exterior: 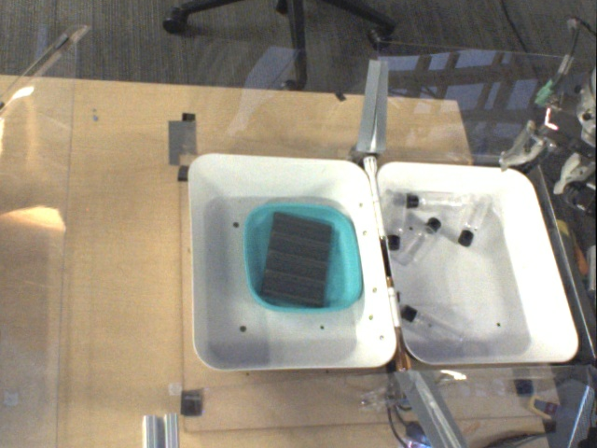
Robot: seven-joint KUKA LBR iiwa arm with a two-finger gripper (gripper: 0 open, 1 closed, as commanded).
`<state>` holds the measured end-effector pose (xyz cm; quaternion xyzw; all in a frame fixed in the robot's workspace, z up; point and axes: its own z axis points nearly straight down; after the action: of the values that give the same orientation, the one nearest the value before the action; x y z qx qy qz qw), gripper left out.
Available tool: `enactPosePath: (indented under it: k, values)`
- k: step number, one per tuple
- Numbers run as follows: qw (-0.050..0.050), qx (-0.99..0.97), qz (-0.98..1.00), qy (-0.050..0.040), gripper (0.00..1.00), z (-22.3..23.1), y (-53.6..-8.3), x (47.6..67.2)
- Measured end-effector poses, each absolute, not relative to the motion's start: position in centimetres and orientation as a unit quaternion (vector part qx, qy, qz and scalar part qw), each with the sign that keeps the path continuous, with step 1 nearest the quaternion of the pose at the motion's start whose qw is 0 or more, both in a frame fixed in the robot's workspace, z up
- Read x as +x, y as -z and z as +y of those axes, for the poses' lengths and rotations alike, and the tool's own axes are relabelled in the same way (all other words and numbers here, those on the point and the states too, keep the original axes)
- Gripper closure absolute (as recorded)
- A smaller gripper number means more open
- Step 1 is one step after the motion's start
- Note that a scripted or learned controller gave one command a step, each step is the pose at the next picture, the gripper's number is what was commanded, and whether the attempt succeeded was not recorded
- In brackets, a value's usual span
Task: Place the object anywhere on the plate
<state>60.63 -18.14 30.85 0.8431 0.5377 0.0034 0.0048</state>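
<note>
A single fixed camera looks down at a slant from above the pale wooden bench (93,250). It stands back enough to take in both shallow white plastic bins (215,343), with grey carpeted floor (112,7) along the top

Office chair base (297,7) on carpet beyond bench; wooden benchtop (93,250) bare at left.

Left bin (210,278): teal plate (347,269) centred, dark ridged block (298,259) covering it; you find bare floor along walls. Right bin (522,334): clear black-capped vials (434,222) crowd far-left part; near half open.
</note>
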Motion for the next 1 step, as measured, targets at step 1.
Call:
enactPosePath:
  k: [1]
  values:
    - [0.007, 0.883, 0.469, -0.0055, 0.0, -19.2, -43.49, 60.22]
